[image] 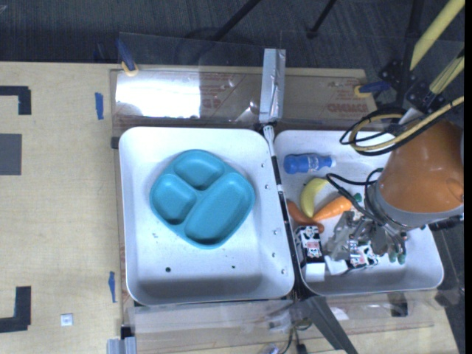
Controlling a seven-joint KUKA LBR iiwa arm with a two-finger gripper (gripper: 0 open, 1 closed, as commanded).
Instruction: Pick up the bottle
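Note:
A small bottle (307, 163) with a blue cap end and a clear body lies on its side at the back of the right bin (420, 275). My gripper (359, 251) hangs low over the front of that bin, well in front of the bottle and apart from it. Just below the bottle lie a yellow banana (313, 193) and an orange carrot (331, 207). The orange band of the arm (424, 172) covers the bin's right side.
The left bin (140, 153) holds a blue three-part plate (202, 197). A small black-and-white box (309, 243) and a white block (316, 269) lie at the right bin's front left, close to the gripper. Cables (383, 127) loop above the arm.

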